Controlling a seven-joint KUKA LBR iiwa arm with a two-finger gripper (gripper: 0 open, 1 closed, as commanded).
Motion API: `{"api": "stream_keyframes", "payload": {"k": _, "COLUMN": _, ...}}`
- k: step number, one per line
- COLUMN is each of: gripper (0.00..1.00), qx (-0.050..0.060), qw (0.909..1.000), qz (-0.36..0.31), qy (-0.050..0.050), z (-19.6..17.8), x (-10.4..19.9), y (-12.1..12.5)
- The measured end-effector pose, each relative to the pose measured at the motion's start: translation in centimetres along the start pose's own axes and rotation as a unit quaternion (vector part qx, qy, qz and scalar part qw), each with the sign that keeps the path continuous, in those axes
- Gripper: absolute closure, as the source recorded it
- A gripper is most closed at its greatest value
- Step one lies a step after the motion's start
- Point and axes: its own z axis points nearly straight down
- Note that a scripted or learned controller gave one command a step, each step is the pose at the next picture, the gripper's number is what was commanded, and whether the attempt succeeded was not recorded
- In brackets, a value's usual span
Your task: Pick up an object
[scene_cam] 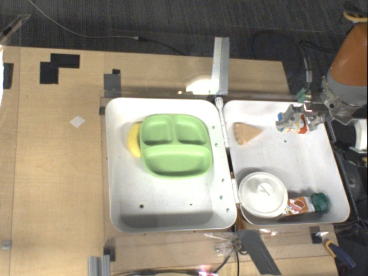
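My gripper (294, 118) hangs over the far right part of the right bin (322, 171), at the end of the arm with its orange band (352, 56). A small red and white thing (300, 129) shows right at the gripper's tip; I cannot tell whether it is held. A tan wedge (247, 133) lies to the gripper's left on the bin floor. A round white bowl (263, 193) sits at the near side. Beside it lies a bottle with a green cap (305, 204).
The left bin (123, 194) holds a green divided plate (174, 144) with a yellow thing (133, 141) partly under its left edge. A metal post (221, 68) stands behind the wall between the bins. Cables run at the bench's right side.
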Motion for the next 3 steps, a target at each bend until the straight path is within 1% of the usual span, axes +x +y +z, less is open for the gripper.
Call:
{"api": "stream_keyframes", "payload": {"k": 1, "gripper": 1.00, "qx": 0.001, "qw": 0.9995, "qz": 0.032, "qy": 0.001, "z": -0.2, "x": 9.2, "y": 0.0}}
{"api": "stream_keyframes", "payload": {"k": 2, "gripper": 1.00, "qx": 0.000, "qw": 0.9953, "qz": 0.097, "qy": 0.000, "z": -8.8, "x": 12.9, "y": -3.2}}
{"api": "stream_keyframes", "payload": {"k": 3, "gripper": 1.00, "qx": 0.000, "qw": 0.9936, "qz": -0.113, "qy": 0.001, "z": -11.5, "x": 18.0, "y": -5.1}}
